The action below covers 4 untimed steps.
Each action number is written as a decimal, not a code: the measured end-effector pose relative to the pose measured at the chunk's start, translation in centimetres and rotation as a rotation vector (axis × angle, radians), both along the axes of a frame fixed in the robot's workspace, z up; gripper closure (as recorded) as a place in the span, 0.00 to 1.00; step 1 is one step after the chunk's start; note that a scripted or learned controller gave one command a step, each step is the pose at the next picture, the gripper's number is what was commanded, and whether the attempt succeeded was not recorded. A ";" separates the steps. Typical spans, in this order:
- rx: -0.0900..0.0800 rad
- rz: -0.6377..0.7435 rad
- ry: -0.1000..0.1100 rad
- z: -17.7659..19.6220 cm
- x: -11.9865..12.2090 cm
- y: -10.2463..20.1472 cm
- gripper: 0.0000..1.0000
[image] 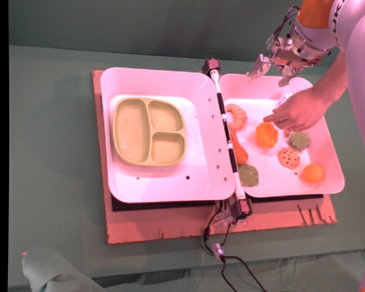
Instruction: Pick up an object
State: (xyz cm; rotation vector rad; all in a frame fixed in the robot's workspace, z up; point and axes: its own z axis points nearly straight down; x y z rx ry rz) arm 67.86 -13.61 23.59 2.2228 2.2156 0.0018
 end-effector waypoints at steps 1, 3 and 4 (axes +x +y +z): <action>0.000 0.001 0.005 -4.0 0.4 0.0 0.00; -0.001 0.001 0.000 -13.1 0.3 1.1 0.00; -0.003 0.003 -0.011 -13.5 0.9 1.0 0.00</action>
